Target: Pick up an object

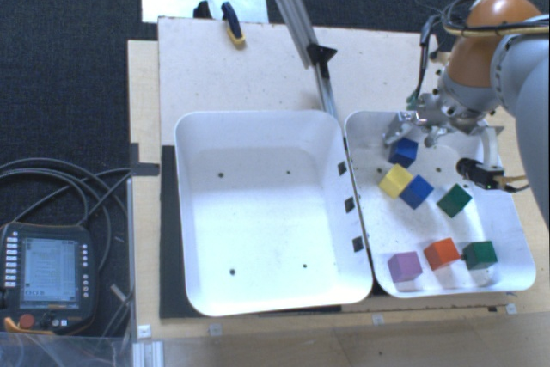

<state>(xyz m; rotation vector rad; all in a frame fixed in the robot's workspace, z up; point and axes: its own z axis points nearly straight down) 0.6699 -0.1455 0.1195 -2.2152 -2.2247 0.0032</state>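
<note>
The right bin [516, 228] holds several coloured cubes. A blue cube [402, 152] lies near the bin's back, with a yellow cube [396, 181] and a second blue cube [416, 191] touching each other just in front of it. A dark green cube [454, 200] sits to their right. Along the front lie a purple cube [405, 266], an orange cube [442, 253] and a green cube [479, 254]. My gripper [414, 131] hangs open over the back of this bin, just behind the first blue cube, with nothing between its fingers.
The left bin [185, 185] stands beside the right one, their rims touching. A slanted metal pole [292, 9] crosses the back of the bench and ends near the bins' shared corner. A teach pendant [47, 275] and cables lie off the bench at the left.
</note>
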